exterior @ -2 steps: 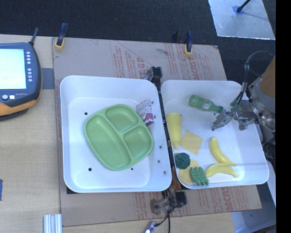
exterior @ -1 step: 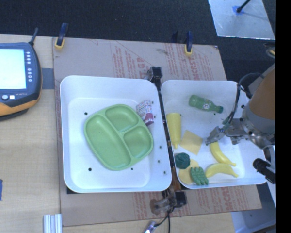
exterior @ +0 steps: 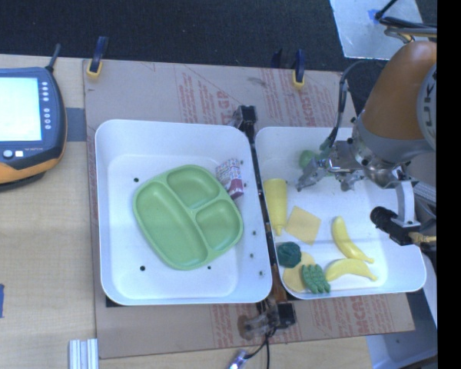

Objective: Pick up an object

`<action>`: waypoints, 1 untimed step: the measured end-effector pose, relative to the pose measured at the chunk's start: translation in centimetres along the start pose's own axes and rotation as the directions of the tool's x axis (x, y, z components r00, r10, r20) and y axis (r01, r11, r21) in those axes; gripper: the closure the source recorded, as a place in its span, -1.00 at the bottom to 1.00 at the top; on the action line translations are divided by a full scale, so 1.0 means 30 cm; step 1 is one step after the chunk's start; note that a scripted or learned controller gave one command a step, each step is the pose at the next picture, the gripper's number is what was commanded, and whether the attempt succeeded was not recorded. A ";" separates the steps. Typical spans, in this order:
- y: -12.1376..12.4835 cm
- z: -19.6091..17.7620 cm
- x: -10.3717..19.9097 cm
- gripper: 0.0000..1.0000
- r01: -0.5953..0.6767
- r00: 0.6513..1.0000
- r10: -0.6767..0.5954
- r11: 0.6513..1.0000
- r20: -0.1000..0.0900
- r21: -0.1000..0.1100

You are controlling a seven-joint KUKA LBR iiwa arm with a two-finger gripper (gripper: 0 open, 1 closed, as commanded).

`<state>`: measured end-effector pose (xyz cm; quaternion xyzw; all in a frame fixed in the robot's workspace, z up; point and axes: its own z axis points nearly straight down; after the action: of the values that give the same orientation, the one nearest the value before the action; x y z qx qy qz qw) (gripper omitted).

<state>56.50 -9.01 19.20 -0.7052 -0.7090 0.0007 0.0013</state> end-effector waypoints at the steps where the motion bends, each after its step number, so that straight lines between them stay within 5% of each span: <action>1: -0.154 -0.160 -0.126 -1.00 -0.003 1.000 0.003 1.000 0.001 -0.001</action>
<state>51.91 -12.83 24.01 -0.7062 -0.7080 0.0008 0.0006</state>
